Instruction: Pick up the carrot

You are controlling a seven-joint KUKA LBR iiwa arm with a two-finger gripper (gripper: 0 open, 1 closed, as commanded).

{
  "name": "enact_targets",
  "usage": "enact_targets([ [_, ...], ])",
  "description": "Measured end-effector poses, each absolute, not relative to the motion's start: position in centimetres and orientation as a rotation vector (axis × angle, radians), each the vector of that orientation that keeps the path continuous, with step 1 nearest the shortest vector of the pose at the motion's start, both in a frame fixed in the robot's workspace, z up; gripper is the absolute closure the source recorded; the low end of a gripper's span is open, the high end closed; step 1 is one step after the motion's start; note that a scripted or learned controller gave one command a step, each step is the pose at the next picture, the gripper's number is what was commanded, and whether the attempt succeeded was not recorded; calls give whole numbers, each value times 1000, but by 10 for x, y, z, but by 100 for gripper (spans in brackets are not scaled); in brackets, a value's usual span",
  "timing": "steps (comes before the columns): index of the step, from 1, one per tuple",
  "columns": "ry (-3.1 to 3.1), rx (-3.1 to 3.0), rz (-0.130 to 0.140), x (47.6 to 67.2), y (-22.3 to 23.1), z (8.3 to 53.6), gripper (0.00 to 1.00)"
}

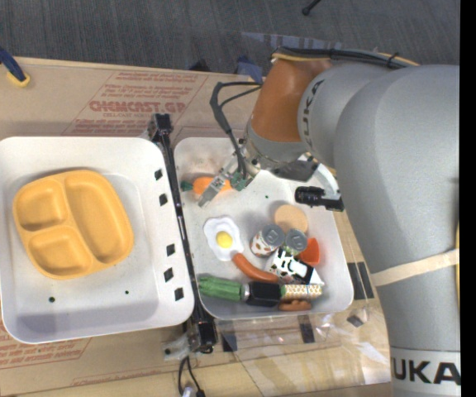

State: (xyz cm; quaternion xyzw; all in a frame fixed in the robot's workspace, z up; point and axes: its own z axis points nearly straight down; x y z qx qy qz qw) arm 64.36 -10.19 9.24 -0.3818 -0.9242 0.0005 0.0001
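The carrot (199, 185) is a small orange piece with a green end, lying in the upper left corner of the right bin (337, 292). My gripper (219, 184) hangs low over that corner, its tip right at the carrot's right end and partly covering it. I cannot tell whether it touches the carrot. The grey arm with its orange band (281, 98) reaches in from the right and hides the bin's back right part.
In the right bin lie a fried egg (221, 238), a sausage (250, 267), a green vegetable (220, 288), two small cans (271, 240), a round bun (292, 217) and a red piece (311, 251). The left bin (7, 304) holds a yellow divided plate (73, 222).
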Motion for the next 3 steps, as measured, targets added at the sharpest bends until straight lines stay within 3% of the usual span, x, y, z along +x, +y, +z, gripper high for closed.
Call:
enact_targets([
  [1,-2754,-1491,5,635,-100,91,0],
  [2,-2759,-1481,6,636,-99,102,100],
  [3,-2666,-1682,-6,660,-89,199,100],
])
